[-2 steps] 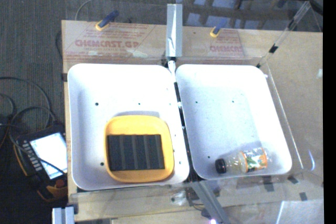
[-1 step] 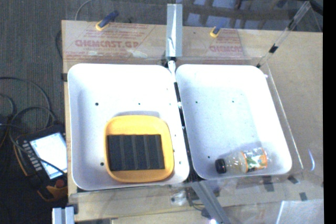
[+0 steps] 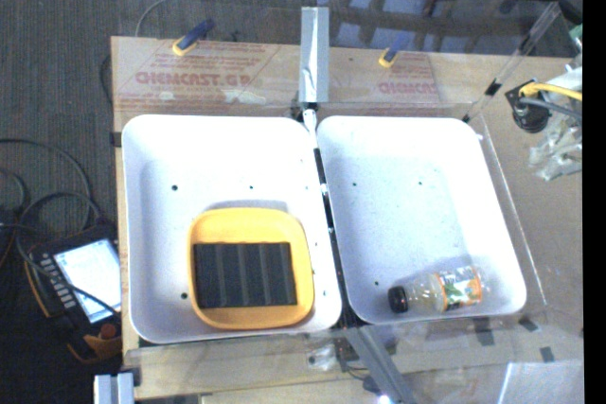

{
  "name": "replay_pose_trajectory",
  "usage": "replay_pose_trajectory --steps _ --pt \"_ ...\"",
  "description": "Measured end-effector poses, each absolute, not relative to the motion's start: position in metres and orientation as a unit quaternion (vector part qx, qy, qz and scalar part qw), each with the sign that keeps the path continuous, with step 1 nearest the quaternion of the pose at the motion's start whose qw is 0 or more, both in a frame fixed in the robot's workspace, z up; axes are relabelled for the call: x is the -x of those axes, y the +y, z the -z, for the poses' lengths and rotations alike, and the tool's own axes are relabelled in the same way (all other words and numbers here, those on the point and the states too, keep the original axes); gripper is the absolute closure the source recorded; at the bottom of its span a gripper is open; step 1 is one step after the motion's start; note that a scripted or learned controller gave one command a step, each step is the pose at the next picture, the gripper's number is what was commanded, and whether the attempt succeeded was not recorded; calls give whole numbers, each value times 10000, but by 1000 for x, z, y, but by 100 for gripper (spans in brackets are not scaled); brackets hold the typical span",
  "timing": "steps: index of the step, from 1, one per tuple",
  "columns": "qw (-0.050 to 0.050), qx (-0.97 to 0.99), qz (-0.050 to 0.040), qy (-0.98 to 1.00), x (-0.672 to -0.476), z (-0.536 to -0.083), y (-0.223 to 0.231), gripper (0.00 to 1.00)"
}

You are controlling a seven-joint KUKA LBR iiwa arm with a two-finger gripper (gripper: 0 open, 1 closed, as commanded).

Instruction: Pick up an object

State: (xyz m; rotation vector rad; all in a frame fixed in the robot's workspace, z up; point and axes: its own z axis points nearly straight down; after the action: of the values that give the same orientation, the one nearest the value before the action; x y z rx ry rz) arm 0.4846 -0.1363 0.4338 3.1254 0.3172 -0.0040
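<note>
Two white bins (image 3: 151,156); one yellow tray (image 3: 251,270); one bottle (image 3: 437,290); two clamps (image 3: 192,37).

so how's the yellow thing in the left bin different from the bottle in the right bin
The yellow object is broad, flat and squarish with rounded corners; the bottle is slim and lies on its side. The yellow object is opaque with a dark ribbed panel on top; the bottle is clear with a black cap and a colourful label. The yellow object looks much larger. Both sit near the front edge of their white bins.
</note>
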Motion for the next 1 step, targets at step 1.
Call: replay_pose_trajectory --steps 1 --pt "11 -9745 6 2246 -485 -435 -118 100"
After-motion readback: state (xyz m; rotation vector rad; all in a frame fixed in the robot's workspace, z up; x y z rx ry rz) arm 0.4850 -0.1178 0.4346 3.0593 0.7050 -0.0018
